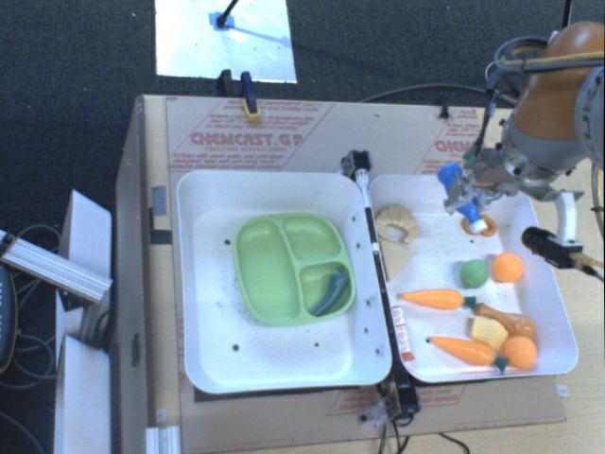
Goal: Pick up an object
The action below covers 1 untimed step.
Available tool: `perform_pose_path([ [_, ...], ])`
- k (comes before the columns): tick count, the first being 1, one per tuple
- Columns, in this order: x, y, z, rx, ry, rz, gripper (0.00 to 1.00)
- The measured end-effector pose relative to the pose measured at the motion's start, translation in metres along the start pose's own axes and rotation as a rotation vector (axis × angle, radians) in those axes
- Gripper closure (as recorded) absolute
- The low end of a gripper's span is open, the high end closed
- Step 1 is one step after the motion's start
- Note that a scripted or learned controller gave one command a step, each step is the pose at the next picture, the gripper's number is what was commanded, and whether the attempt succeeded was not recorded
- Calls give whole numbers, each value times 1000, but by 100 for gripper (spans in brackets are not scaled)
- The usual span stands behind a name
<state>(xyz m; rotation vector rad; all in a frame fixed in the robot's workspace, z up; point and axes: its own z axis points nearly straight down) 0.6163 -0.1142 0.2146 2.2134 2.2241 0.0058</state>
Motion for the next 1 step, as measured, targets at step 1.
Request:
perform_pose_path([
  [1,52,-31,1,4,0,0,100],
])
